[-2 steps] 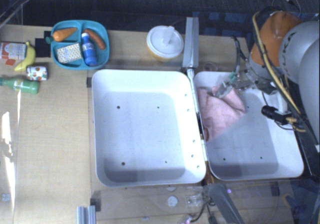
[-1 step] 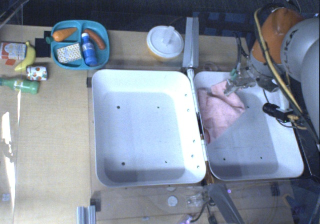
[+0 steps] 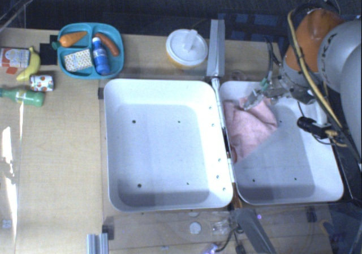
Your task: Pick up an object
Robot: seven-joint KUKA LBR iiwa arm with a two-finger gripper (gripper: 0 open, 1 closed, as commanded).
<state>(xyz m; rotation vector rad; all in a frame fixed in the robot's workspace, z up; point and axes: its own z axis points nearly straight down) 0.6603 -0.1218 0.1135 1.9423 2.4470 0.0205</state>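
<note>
In the right bin [image 3: 294,185], a pink cloth [image 3: 249,125] is lying crumpled against the left wall, soft and light. The gripper [image 3: 270,90] is hovering at its upper edge; its grip cannot be told. A raised fold is looking best for pinching.

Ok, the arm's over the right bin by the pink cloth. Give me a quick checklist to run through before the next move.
1. Target in reach: ok. The pink cloth lies in the right bin, against its left wall.
2. Tool position: ok. The tool sits at the cloth's upper right corner.
3. Cloth gripped: cannot tell. The contact spot is too small and cluttered to read.
4. Cloth lifted: not ok. Most of it lies flat on the bin floor.
5. Cables near the wrist: cannot tell. The yellow cable and a black cable hang over the bin; snag risk is unclear.
6. Left bin: ok, nothing there to interfere.
</note>
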